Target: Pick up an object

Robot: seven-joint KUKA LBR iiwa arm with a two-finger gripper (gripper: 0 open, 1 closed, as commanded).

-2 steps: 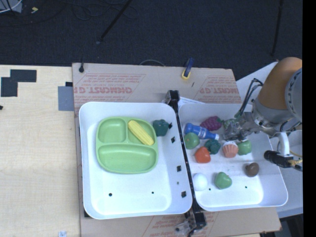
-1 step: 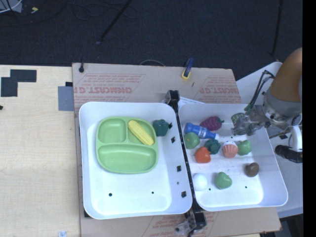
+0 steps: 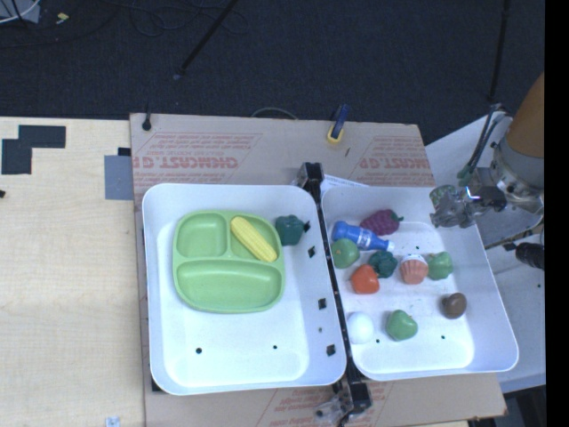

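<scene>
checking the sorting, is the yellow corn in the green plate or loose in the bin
In the plate: the corn lies in the upper right compartment of the green plate.

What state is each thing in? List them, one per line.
Green divided plate: flat in left bin, holding the corn.
Corn cob: lying across the plate's upper right compartment.
Blue bottle: on its side in right bin.
White egg: resting by the right bin's left wall.
End effector: above the right bin's upper right rim, holding nothing visible.

Wooden bench (image 3: 62,283), perhaps cardboard sheet (image 3: 267,154), two white bins (image 3: 231,363)
</scene>
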